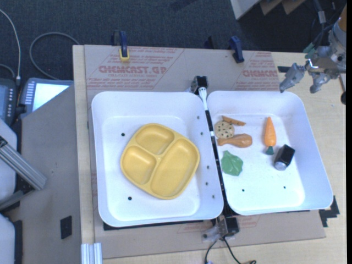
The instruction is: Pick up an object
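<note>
My gripper (301,83) hangs open at the upper right, above the far right corner of the right bin (264,188), with nothing between its fingers (288,79). Inside that bin lie an orange carrot (269,131), a black cylinder (284,157), a green leaf (231,163), a brown drumstick (237,141), a round cookie (224,128) and a thin orange stick (233,120). The carrot is the nearest item to the gripper, well below and to its left.
The left bin (104,147) holds a yellow three-section plate (159,161). A black divider strip (209,133) runs between the bins. Blue clamps (123,40) (236,47) grip the bench's far edge. Cables and a device (33,92) lie to the left.
</note>
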{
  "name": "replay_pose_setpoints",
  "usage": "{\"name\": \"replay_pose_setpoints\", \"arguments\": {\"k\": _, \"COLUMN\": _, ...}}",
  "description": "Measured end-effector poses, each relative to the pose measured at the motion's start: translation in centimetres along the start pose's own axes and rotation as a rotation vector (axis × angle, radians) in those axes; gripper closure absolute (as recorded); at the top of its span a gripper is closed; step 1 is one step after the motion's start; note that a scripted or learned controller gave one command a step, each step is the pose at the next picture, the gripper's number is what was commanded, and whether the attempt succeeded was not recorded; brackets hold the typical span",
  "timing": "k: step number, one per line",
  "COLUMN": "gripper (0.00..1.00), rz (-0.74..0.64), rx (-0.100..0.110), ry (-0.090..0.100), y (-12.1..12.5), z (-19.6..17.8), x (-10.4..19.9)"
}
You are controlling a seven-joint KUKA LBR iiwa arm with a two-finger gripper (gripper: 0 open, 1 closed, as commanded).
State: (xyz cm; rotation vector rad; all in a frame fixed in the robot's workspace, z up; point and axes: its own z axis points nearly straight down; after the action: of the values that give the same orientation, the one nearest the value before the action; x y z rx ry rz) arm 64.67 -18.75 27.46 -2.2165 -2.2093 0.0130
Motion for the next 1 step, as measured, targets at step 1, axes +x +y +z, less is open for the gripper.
{"name": "replay_pose_setpoints", "arguments": {"k": 1, "gripper": 0.00, "rz": -0.004, "rx": -0.014, "ry": -0.003, "y": 0.19, "z": -0.89, "x": 0.10}}
